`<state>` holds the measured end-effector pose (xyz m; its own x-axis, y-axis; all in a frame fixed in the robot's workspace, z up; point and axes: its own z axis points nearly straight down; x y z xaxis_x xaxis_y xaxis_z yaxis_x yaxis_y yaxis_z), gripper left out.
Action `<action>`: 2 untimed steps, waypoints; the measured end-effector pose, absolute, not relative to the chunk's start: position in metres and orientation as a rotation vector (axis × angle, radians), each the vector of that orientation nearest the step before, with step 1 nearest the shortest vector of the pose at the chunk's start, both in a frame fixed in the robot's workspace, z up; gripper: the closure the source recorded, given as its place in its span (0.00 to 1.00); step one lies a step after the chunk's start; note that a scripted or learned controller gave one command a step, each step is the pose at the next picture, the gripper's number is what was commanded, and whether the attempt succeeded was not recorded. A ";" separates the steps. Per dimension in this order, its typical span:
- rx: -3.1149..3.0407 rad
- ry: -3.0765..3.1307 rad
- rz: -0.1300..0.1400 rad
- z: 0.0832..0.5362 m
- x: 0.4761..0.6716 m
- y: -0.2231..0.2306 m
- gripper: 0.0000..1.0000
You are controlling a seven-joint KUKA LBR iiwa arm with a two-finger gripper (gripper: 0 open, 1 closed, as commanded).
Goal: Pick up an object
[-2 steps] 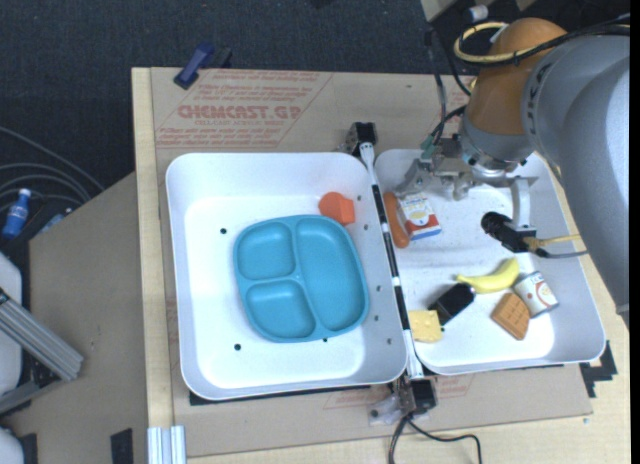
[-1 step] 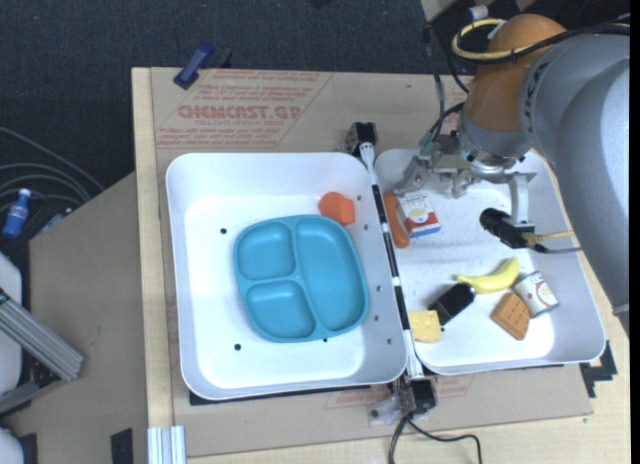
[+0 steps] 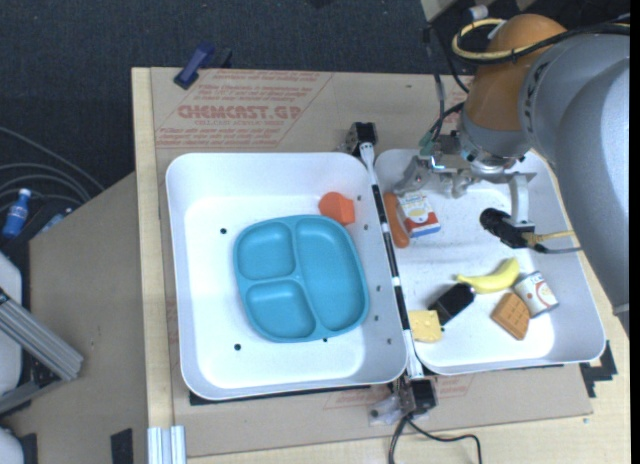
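The grey arm's gripper [image 3: 438,188] hangs over the far end of the right bin [image 3: 572,344], its jaws apparently parted with nothing between them. It is poised above a small carton [image 3: 421,220] that lies beyond the banana [image 3: 490,277], toward the wall shared with the left bin [image 3: 200,282]. That carton looks the likeliest pick. A clean grasp would call for a straight descent centred on the carton, with the jaws closing across its narrow sides. The awkward neighbour is a brown sausage-shaped piece [image 3: 398,224], which lies touching or just beside the carton on the side away from the banana, tight against the wall. A jaw coming down there could catch it or jam on the rim. Nearer than the banana sit a black block [image 3: 453,302], a yellow block [image 3: 425,325], a brown cracker [image 3: 511,316] and a small can [image 3: 540,292], all well apart from the carton. Far across from the banana, the left bin holds a blue divided plate [image 3: 298,277] and an orange lump [image 3: 338,207] on the tabletop [image 3: 250,112].
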<state>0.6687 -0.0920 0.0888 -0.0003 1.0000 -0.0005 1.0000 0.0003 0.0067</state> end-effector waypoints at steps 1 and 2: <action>2.217 2.218 0.007 0.089 0.669 -0.092 0.00; 2.218 2.218 0.007 0.089 0.669 -0.092 0.00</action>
<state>0.6687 -0.0919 0.0888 0.0000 1.0000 -0.0006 1.0000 0.0000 0.0067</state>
